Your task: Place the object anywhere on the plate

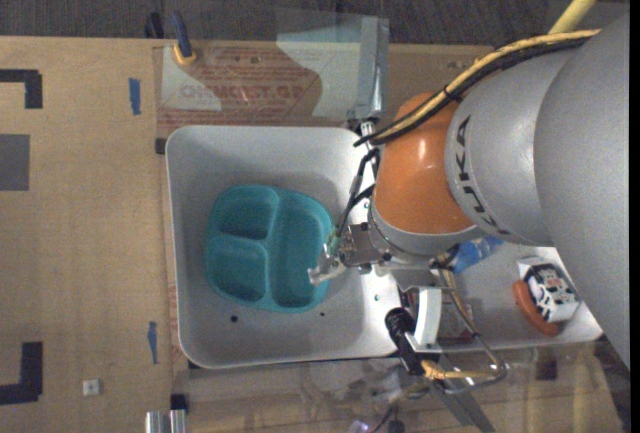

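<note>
A teal plate point(262, 246) with three compartments lies in the left white bin point(190, 221). My gripper point(325, 266) hangs at the plate's right edge, over its right compartment, below the orange wrist band point(420, 176). The wrist hides most of the gripper, and I see no object on the plate. In the right bin point(500, 316) an orange, white and black object point(545, 296) lies near the right side, and a blue object point(475, 251) peeks out from under the arm.
The grey arm point(560, 131) covers most of the right bin. Cables and a metal fitting point(440, 356) hang off the wrist by the bins' front rim. A clear plastic panel point(320, 71) stands behind the left bin.
</note>
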Robot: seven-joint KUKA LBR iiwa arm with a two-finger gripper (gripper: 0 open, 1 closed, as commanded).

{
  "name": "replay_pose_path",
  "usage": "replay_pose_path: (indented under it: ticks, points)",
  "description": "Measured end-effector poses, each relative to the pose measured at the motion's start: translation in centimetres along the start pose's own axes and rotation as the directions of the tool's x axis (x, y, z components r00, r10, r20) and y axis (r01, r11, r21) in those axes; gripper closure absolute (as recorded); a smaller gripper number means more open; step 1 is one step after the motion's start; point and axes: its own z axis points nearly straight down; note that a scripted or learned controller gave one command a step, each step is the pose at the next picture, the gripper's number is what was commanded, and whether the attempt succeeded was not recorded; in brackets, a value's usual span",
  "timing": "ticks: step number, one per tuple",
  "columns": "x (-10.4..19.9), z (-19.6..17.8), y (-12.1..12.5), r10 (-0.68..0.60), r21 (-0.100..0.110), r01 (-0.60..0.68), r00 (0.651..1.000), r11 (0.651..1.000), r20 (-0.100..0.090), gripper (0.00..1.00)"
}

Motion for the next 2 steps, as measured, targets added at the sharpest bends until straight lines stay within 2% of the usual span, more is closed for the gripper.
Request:
replay_pose_path:
  ticks: [1,2]
  points:
    - [3.6,7.7,0.6,0.387,-0.009,-0.387,0.922,0.922,-0.005,0.0]
    - [8.7,7.7,1.4,0.543,-0.02,-0.543,0.84,0.839,0.001,0.0]
